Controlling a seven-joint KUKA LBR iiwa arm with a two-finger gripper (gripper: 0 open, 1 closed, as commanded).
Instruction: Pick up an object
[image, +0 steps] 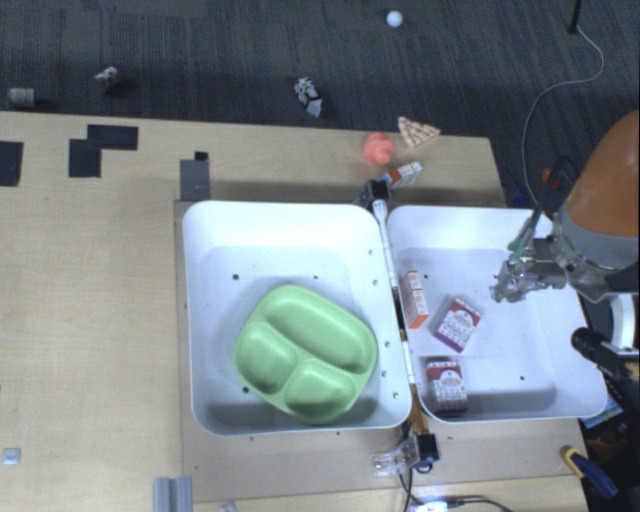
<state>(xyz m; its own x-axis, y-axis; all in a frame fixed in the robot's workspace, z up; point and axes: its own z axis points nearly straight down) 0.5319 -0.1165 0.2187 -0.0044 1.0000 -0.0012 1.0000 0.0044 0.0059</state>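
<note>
Two shallow white bins sit side by side on the wooden bench (90, 330), their inner rims touching along a narrow seam. The left bin (210, 240) holds a single green divided plate (305, 350), a three-compartment tray lying slightly tilted and reaching toward the bin's near edge and its right wall. The right bin (480, 235) holds three small packets: an orange and white carton (414, 300) lies lengthwise just beside the bin's left wall, a red and white box (456, 324) rests near the middle of the floor and is turned at an angle, and a dark red box (446, 384) sits in the near left corner, close against the near wall. The three are near one another but apart. The gripper (515, 280) hangs over the right half of the right bin, toward its far right corner, with the grey arm and its orange band (610, 185) coming in over the bin's right rim. Its metal fingers point toward the bin floor with nothing visible between them, and how far apart they stand cannot be made out. The red and white box lies to the gripper's lower left, not touching it. Beyond the bins' far edge, on the bench, lie a pink ball (379, 148) and a small wedge-shaped toy (418, 132).
</note>
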